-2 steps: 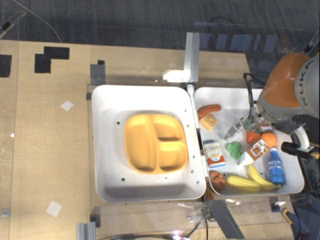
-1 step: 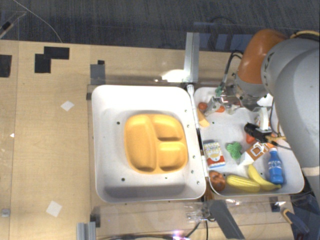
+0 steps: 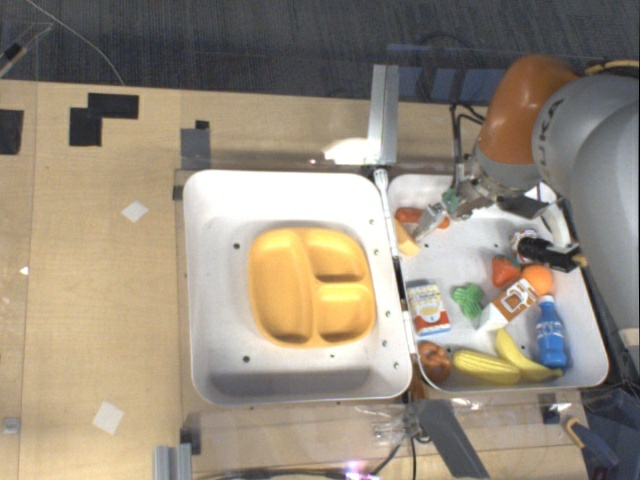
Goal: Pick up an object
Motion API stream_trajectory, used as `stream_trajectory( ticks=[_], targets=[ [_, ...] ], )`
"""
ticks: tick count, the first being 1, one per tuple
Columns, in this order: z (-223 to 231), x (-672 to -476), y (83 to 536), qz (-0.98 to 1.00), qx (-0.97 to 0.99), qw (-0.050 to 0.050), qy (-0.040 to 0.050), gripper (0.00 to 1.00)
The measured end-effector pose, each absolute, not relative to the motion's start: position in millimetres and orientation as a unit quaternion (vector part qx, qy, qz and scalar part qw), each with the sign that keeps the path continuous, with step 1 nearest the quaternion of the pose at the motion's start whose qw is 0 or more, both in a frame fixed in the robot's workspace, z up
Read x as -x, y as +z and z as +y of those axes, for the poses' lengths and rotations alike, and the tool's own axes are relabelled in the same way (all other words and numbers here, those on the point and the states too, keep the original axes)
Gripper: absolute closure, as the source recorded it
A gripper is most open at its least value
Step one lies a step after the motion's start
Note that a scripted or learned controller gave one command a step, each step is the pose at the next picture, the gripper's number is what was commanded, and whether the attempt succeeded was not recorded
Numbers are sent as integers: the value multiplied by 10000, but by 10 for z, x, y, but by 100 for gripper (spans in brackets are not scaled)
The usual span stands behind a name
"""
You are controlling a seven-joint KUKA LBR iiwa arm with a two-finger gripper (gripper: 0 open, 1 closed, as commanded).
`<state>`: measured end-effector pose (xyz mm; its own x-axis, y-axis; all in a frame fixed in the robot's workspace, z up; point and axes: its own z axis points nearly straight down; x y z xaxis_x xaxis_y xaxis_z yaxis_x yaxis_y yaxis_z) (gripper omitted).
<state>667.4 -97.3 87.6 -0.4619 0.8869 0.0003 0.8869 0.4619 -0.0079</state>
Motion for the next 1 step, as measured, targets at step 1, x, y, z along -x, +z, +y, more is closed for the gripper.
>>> stream_trajectory(
  ticks=[1],
  targets=[
    [-948,-6737,1035,-8567,5156,-95,-24,100]
  ],
)
